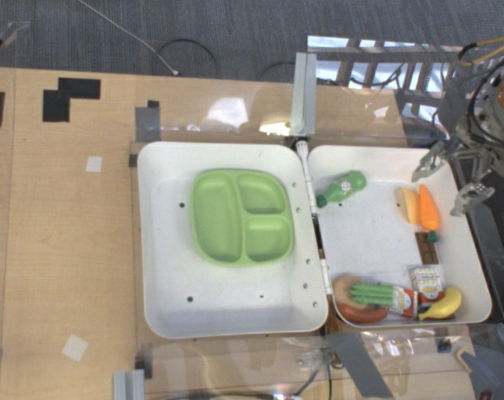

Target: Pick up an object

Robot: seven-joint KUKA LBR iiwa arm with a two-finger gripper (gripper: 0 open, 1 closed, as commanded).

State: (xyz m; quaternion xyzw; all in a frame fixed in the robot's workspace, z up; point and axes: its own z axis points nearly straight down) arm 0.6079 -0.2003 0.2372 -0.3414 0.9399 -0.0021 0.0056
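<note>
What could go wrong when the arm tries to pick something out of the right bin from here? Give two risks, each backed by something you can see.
1. The carrot lies against a yellow piece near the bin's right wall, so a grab may catch both or strike the wall.
2. The banana, small carton and green bundle crowd the bottom corner; fingers might wedge between them and lift nothing.

The gripper hovers open at the right edge.

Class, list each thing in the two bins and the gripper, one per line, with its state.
green divided plate: flat in left bin, nothing on it
green bottle: lying on its side
carrot: lying by right wall
banana: lying in near corner
gripper: open, holding nothing
</note>
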